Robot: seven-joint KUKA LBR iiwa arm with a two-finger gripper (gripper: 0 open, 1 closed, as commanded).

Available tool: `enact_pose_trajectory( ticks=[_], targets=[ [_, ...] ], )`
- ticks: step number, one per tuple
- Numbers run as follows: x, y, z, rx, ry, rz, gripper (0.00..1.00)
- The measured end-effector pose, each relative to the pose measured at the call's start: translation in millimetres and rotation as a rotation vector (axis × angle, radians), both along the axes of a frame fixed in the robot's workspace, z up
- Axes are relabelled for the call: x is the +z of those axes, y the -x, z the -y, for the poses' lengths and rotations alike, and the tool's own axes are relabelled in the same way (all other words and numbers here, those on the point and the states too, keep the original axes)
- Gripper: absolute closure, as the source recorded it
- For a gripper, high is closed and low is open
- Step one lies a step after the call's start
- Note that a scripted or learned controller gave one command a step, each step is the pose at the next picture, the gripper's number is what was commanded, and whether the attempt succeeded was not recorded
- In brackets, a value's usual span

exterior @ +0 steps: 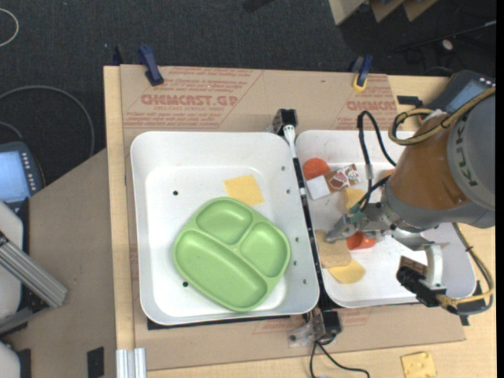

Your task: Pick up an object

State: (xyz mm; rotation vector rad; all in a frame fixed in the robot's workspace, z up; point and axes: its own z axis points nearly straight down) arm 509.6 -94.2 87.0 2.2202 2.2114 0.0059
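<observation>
Reaching in from the right edge of the worktop (197, 93), the arm (441, 172) hangs low over the right bin (394, 294), and its fingers (350, 228) sit near the bin's middle, toward the left wall. They are grey and partly masked by the wrist, so whether they are spread or closed cannot be told. A red-orange object (362, 241) lies just beside the fingers, at their lower right, touching or nearly touching them; it cannot be seen between them. A pale yellow flat piece (346, 272) lies on the bin floor a little nearer the front edge. Toward the back wall of the same bin are an orange-red rounded item (315, 167), a small white block (318, 186) just in front of it, and a small printed packet (343, 177) beside them. A black cable (368, 144) loops above that bin. The left bin (150, 235) holds a green divided plate (231, 252) near its front right corner and a yellow square (243, 189) behind the plate.
</observation>
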Motion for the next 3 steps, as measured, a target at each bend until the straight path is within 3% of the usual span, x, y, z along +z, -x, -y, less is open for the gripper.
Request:
enact_pose_trajectory(
  ticks=[1,2,3],
  targets=[
    [11,-2,1,0.0,0.003,0.006,1.0],
    [108,0,-28,0.007,-0.002,-0.003,1.0],
    [147,-32,-5,0.005,-0.001,-0.003,1.0]
  ],
)
